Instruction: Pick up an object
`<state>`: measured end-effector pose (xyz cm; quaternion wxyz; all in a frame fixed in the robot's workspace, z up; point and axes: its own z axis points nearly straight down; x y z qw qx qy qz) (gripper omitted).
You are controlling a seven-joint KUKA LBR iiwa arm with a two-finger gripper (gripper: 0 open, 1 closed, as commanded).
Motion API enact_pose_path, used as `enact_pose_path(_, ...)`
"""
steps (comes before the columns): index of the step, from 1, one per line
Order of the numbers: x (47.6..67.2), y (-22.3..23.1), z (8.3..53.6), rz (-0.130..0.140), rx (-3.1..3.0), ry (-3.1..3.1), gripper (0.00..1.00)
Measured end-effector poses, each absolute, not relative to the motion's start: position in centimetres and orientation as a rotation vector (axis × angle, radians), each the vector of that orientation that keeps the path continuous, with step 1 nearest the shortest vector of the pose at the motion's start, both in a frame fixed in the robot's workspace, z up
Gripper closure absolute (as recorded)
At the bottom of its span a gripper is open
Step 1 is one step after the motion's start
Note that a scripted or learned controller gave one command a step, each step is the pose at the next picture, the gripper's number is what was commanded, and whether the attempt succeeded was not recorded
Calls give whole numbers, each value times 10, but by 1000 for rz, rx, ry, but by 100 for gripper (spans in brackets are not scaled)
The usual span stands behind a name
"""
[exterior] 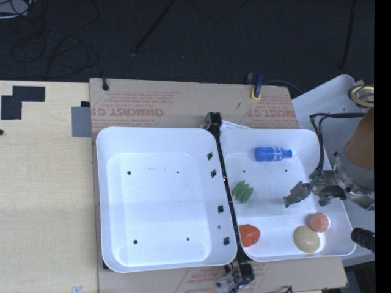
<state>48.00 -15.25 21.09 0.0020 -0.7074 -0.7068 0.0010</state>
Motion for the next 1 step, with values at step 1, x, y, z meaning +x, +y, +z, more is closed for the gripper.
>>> enact_pose_path(1,565,-163,107,4,-2214,-2223,0)
